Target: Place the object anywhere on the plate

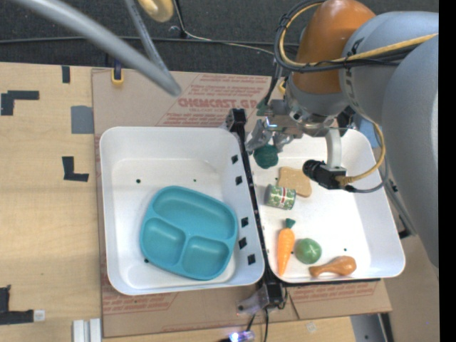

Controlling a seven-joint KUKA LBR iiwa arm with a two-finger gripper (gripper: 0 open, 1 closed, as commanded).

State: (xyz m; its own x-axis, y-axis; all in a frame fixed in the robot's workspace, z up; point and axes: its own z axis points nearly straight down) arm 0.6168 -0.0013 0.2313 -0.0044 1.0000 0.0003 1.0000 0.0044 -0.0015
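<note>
Pick step: end effector (266, 142) sits over teal object (266, 157) in right bin (370, 262), grip state can't tell; next, lift to plate (188, 231).

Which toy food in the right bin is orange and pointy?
The carrot: long, orange, with a green top, lying beside the round green ball.

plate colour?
Light blue plate, three compartments, in the left bin; clear in the camera view.
</note>
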